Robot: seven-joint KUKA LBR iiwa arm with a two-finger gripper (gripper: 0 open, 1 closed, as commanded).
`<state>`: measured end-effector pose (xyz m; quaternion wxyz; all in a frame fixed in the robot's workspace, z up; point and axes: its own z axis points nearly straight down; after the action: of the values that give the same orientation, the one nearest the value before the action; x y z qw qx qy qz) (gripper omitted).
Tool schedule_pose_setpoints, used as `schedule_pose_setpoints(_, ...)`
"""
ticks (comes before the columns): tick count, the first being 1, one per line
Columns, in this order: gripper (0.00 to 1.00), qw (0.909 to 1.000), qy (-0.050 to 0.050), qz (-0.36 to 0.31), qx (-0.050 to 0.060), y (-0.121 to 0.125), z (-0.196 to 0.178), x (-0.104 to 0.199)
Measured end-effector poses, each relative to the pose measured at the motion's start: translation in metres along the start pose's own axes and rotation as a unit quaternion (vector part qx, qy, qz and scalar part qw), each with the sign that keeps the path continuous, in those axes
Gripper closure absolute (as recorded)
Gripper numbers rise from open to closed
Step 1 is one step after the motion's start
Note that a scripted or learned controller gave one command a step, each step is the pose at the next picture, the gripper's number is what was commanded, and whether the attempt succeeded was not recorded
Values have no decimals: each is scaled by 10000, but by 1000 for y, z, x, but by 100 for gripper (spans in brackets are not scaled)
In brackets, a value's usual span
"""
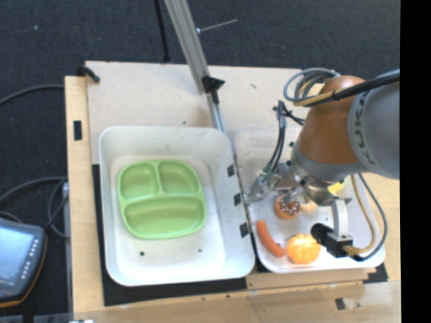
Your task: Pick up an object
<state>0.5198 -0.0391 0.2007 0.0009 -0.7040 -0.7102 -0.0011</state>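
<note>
My end effector (291, 195) hangs low inside the right bin (254, 148), under my wrist and its orange band (330, 130), which cover most of it from above. I cannot tell whether it is apart or together, and I cannot see anything clamped in it.

The nearest thing to it is a small round brown thing (288, 208) with pale specks. It lies on the bin floor at the tip of my end effector, on the side toward the front edge of the desk (135, 93). Whether the two touch, I cannot tell. Just beside that, on the side my arm comes from, lies a small cream-coloured piece (309, 207).

Farther toward the front wall of the bin, clear of my end effector, lie an orange ball (303, 249) and an orange stick-shaped piece (269, 239). The stick lies at a slant, its lower end close against the ball.

Well away from my end effector, across the wall between the bins, the left bin (168, 143) holds a green divided plate (161, 198), flat on the floor with three compartments facing up.
</note>
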Motion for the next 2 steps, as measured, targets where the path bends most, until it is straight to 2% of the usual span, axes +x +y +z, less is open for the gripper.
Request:
schedule_pose_setpoints(1, 100, 10000, -17, 38, -21, 1, -11, -6)
schedule_pose_setpoints(2, 0, 10000, -16, 52, -17, 1, -11, -6)
